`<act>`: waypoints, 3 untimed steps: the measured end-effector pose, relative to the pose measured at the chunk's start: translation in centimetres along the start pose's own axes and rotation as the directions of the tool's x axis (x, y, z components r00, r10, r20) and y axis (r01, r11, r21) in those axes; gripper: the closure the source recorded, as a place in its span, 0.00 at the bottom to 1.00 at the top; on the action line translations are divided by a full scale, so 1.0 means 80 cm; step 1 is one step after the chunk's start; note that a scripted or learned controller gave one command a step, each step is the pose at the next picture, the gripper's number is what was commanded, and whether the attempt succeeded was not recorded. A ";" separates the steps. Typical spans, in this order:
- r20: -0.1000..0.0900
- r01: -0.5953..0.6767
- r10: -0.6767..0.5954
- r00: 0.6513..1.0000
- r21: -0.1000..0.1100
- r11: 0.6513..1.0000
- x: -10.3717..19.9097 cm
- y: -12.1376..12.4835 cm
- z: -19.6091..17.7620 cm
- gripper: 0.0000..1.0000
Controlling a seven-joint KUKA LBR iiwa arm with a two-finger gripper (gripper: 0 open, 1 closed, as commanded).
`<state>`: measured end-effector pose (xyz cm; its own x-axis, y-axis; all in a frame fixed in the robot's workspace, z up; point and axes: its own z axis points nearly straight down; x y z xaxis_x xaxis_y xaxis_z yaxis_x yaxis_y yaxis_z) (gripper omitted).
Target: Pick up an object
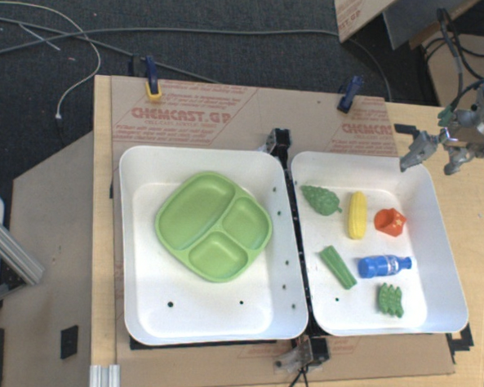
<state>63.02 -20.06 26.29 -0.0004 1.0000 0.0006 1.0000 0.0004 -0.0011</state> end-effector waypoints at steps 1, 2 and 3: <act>0.000 0.000 0.000 1.000 -0.001 1.000 0.000 0.000 0.000 0.00; 0.000 0.000 0.000 1.000 0.001 1.000 -0.010 0.002 0.068 0.00; -0.001 0.001 -0.001 1.000 0.003 1.000 -0.008 0.010 0.122 0.00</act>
<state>63.81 -20.67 16.51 -0.0018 1.0000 0.0014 1.0000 0.0018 -0.0044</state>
